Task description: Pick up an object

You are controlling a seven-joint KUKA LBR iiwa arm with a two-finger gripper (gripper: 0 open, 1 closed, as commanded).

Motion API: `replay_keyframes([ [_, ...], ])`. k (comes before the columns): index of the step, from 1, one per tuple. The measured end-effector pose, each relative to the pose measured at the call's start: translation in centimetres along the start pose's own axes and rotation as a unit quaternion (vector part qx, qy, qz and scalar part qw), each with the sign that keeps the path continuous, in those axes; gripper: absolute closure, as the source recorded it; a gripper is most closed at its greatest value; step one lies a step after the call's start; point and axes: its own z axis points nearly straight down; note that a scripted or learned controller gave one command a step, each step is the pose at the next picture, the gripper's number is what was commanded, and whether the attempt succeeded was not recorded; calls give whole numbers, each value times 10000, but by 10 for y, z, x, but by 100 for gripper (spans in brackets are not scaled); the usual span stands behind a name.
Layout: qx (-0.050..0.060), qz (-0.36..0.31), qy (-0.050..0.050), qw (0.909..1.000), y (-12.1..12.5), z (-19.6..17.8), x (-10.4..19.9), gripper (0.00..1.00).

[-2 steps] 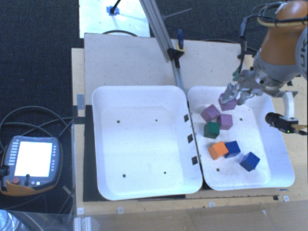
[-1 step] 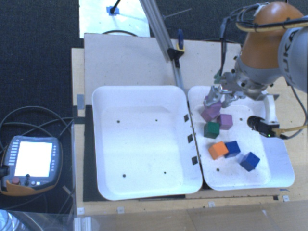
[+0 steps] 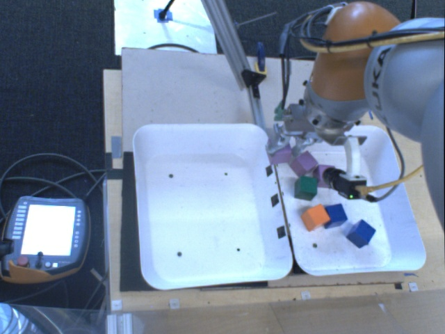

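My gripper [image 3: 286,143] hangs over the far left corner of the right bin [image 3: 389,256], under the arm's orange band. Directly beneath it, touching or nearly touching, lies a purple block [image 3: 281,156] against the bin's left wall. A second purple block [image 3: 304,163] sits just to its right, and a dark green block [image 3: 306,187] lies in front of that. Further forward are an orange block [image 3: 315,217], a blue block [image 3: 336,214] touching it, and another blue block [image 3: 361,233]. The wrist hides part of the bin's back.
The left bin [image 3: 149,186] adjoins the right one along a shared wall. A slanted metal pole [image 3: 226,33] comes down behind the bins. A black cable fitting [image 3: 345,184] hangs off the wrist above the right bin. A teach pendant [image 3: 42,239] lies far left.
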Motion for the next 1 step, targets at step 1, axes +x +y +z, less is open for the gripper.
replay_keyframes([
  [1, 11, 4, -6, 10000, 2, 22, 52, 100],
])
